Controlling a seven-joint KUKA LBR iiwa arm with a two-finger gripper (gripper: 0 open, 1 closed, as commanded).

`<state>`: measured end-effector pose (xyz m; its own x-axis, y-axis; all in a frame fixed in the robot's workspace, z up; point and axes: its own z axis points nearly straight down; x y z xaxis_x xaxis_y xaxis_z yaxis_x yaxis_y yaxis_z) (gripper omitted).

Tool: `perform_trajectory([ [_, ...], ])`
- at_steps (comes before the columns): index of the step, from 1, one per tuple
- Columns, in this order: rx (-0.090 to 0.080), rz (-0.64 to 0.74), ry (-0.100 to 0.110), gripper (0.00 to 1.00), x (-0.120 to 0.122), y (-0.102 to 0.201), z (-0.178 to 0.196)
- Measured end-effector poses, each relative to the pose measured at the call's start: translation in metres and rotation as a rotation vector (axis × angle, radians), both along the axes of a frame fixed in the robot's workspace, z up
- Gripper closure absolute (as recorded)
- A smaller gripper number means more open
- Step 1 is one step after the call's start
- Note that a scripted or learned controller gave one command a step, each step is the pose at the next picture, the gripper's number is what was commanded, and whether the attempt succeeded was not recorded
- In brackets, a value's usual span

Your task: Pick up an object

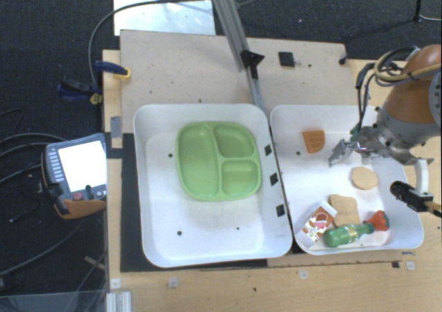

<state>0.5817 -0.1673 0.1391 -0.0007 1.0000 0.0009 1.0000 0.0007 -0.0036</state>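
My gripper [351, 152] hangs over the right bin [297, 186], near its back right part, with its fingers spread open and nothing between them. An orange block [313, 140] lies just to its left. A round tan cookie [364, 178] lies just in front of the gripper. Further forward are a tan bread-shaped piece [344, 208], a green bottle [349, 235] on its side, a small red item [378, 219] and a red-and-white snack packet [318, 224].
The left bin [155, 235] holds a green divided plate [219, 161]. A slanted metal pole [231, 17] rises behind the bins. A handheld pendant [77, 174] and cables lie off the bench to the left.
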Motion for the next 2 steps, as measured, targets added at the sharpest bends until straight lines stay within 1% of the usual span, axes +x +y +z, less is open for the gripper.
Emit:
perform_trajectory([
  [1, -0.001, -0.001, -0.005, 0.0, 0.001, 0.0, -0.051],
  [2, -0.002, 0.0, -0.009, 1.0, 0.002, 0.0, -0.038],
])
